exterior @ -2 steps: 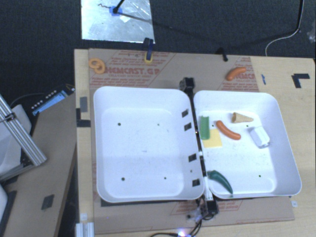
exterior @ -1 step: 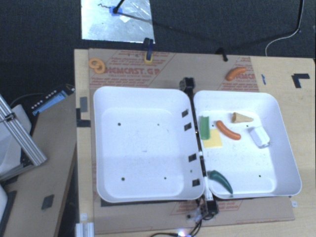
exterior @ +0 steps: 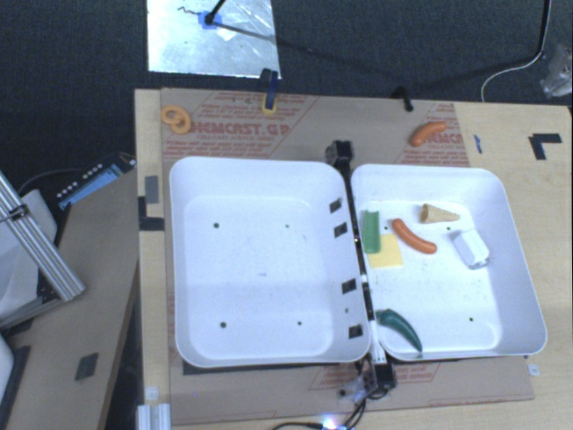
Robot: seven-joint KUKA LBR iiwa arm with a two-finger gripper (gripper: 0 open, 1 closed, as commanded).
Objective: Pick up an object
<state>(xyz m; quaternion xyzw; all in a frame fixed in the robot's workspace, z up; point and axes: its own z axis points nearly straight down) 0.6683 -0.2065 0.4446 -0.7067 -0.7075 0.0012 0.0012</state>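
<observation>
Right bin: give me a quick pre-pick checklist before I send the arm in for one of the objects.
1. Targets lie in the right bin: ok. The orange sausage, tan wedge, white block, yellow square, green strip and dark green pepper are all there.
2. Sausage has free space around it: ok, it touches nothing.
3. Green strip free for a grasp: not ok, it lies against the divider and borders the yellow square.
4. Pepper free for a grasp: not ok, it sits in the near corner by the wall.
5. Pincer state: cannot tell.
</observation>
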